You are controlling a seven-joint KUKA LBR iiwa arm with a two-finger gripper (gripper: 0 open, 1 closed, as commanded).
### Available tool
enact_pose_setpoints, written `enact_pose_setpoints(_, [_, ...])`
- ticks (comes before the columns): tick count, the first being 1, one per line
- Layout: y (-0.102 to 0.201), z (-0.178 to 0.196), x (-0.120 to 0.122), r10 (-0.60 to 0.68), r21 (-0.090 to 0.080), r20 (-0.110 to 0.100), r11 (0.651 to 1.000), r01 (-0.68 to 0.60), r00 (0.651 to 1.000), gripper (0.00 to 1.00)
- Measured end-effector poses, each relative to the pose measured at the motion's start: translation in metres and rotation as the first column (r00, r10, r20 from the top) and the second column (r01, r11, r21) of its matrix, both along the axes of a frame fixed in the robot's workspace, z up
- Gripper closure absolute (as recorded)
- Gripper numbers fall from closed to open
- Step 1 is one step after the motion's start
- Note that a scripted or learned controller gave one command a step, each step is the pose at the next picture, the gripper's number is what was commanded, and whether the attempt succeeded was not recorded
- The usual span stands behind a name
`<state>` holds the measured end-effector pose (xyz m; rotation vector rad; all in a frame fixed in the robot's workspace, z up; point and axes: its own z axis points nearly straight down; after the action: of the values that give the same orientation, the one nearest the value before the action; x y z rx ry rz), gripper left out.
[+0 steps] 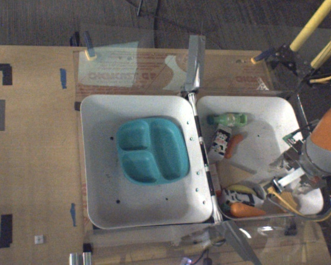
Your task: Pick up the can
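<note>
Approach step, camera view: arm (325,142) reaches in from the right over the right bin (265,106), hand (289,182) low above the bin's near-right part; can't tell how the hand is set, too blurred and partly under the wrist. Nothing visibly held. Can (220,141), judged to be the small cylinder with the printed label, lies on its side near the bin's left wall, touching or just beside an orange carrot-like piece (234,146), with a green bottle (228,118) just above it along the far side. Near the front edge of the same bin: a second orange carrot-like piece (247,210), a dark-and-yellow item (237,194), and a tan object (284,199) right by the hand. Left bin (96,148) carries a teal divided plate (153,150). Worktop (33,148) is brown, with black and blue tape marks. Pick not yet made. Next move, as a guess: travel left and up-frame across the bin to sit over the can, line up across its short width, avoid the carrot piece leaning on it.
</note>
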<state>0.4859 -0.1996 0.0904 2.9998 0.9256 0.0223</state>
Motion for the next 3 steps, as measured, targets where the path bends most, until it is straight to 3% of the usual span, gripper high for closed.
enact_pose_setpoints(1, [0.04, 0.0, -0.003, -0.384, -0.005, -0.001, 0.923, 0.384, 0.923, 0.0])
enact_pose_setpoints(2, [0.084, 0.0, 0.06, -0.381, 0.0, -0.011, 0.924, 0.381, 0.924, 0.0])
enact_pose_setpoints(3, [0.049, 0.02, 0.145, -0.178, -0.002, -0.017, 0.984, 0.178, 0.984, 0.0])
